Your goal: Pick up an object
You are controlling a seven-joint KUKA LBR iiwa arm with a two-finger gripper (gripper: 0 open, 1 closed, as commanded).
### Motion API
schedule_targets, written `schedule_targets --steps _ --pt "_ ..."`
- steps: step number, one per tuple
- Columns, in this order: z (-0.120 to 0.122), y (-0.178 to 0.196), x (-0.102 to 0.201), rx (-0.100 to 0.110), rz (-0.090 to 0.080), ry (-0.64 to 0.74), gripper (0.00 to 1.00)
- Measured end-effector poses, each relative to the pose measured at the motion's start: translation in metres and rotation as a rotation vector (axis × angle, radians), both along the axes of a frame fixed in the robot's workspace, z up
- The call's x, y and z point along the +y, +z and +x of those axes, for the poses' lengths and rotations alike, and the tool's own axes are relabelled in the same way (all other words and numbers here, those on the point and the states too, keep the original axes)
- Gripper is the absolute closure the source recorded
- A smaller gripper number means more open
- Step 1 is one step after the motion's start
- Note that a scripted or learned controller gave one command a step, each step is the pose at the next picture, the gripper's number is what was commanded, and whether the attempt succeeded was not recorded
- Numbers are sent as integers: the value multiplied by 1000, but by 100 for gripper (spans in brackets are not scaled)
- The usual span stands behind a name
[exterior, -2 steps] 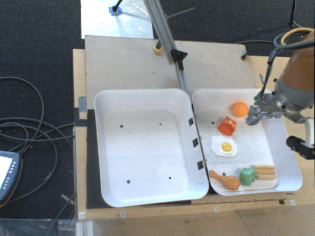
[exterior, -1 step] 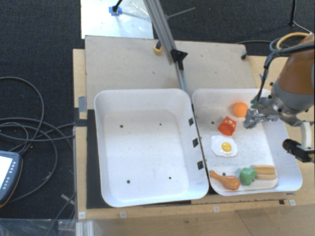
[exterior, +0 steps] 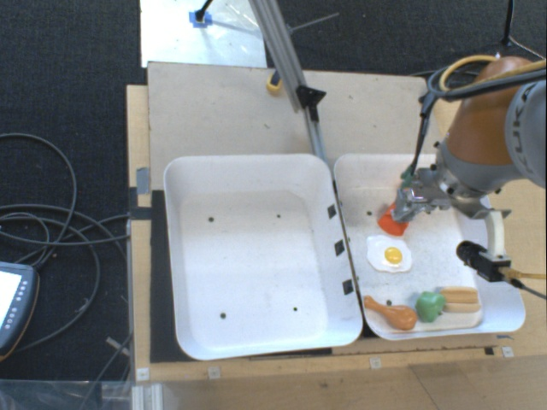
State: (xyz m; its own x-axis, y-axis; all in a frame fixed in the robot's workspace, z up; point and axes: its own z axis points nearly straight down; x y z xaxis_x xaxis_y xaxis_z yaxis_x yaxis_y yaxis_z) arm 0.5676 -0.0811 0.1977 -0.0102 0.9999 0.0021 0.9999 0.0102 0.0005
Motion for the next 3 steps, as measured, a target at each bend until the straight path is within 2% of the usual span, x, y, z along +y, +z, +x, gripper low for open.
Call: schedule_targets --steps 1,3 --pt "6 17 56 -3 0 1 100" --pt "-7 25 178 -1 1 2 100"
